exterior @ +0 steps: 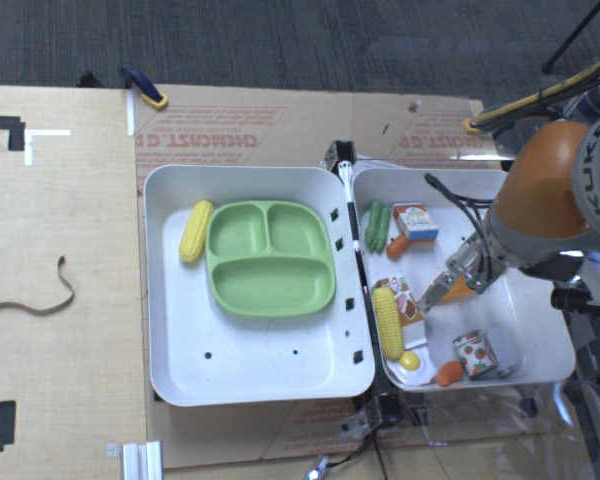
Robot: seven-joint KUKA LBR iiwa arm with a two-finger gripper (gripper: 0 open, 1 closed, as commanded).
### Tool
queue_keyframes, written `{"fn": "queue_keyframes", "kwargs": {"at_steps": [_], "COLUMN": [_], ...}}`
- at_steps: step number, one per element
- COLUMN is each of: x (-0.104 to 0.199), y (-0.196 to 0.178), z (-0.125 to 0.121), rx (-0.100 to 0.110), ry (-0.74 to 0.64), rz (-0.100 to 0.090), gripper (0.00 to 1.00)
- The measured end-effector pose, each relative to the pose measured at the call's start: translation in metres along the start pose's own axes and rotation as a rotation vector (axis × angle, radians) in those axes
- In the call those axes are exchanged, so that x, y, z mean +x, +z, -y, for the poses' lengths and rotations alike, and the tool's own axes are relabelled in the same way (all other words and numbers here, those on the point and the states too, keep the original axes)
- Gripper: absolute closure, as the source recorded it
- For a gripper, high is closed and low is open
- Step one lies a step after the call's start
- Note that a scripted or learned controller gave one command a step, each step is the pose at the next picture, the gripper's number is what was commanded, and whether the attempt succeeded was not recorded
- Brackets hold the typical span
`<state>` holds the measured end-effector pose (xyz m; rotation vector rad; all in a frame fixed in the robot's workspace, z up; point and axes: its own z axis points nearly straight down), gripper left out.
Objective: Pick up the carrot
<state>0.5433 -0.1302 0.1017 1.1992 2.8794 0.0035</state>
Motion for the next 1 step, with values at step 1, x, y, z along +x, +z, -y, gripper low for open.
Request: {"fn": "queue_keyframes", "kwargs": {"at_steps": [1], "x": [-0.0013], "y": [-0.0091], "z": [-0.0002], "rx": [0.001], "ry": [-0.003], "rz": [0.003], "gripper": [1.00]}}
